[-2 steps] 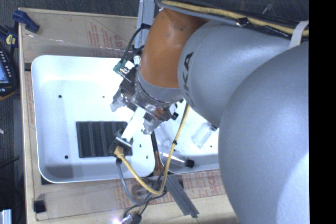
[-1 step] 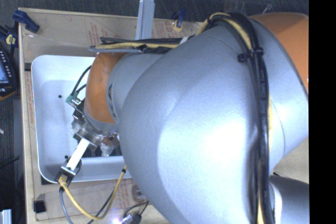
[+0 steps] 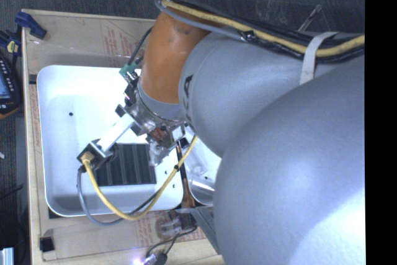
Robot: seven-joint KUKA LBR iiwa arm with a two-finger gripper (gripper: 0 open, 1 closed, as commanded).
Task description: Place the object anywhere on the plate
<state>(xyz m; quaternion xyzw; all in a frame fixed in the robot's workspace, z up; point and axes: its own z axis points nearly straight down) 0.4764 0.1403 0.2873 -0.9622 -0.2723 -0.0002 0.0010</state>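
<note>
While the big grey arm (image 3: 273, 133) leans in over the tabletop, its orange band (image 3: 166, 62) angled down toward the left bin (image 3: 56, 133), the step in hand looks like the pick-up or the carry, and which of the two is hard to call. The pincer (image 3: 162, 147) sits low in that bin, just beside a dark ribbed slab (image 3: 124, 166) lying to its lower left. Whether the pincer is apart, together or clamped on anything, I cannot tell; the wrist hides it. No plate can be made out, and the object itself is not clear either; the ribbed slab may be it, but that is a guess. A yellow cable (image 3: 133, 211) loops below the wrist. Next move, as I judge it: confirm a hold, lift clear of the bin wall, then travel to wherever the plate lies.
</note>
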